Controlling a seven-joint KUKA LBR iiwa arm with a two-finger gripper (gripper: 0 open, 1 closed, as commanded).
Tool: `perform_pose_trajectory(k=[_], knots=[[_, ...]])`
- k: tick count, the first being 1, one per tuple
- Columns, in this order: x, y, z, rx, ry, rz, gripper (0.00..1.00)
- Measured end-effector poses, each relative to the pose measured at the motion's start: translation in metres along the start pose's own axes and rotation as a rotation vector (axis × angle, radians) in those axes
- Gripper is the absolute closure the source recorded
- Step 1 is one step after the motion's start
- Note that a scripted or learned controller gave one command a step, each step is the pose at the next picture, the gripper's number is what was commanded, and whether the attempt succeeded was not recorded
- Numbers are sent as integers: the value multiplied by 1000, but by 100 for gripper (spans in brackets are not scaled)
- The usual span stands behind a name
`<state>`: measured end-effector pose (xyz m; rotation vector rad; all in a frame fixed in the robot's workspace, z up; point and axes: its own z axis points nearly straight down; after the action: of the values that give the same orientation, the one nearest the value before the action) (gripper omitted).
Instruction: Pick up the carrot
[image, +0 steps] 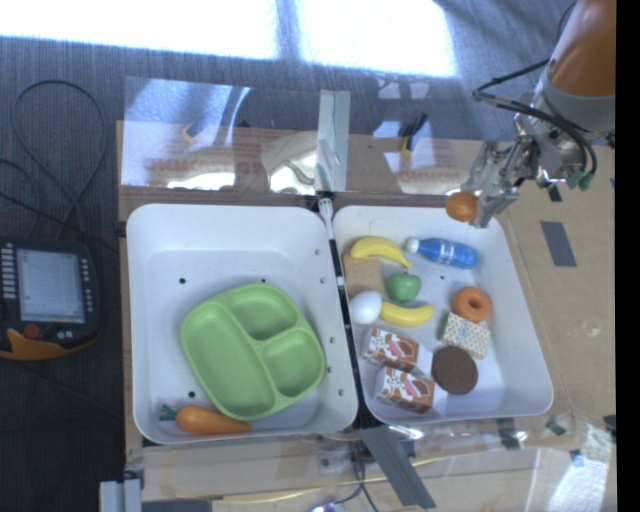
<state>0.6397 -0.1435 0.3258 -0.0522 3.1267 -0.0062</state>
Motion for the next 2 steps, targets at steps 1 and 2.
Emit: perform_pose_trajectory(k=[1,2], knots=[[-29,-18,13,-4,10,-191,100],[22,9,-35,-4,6,-348,100]])
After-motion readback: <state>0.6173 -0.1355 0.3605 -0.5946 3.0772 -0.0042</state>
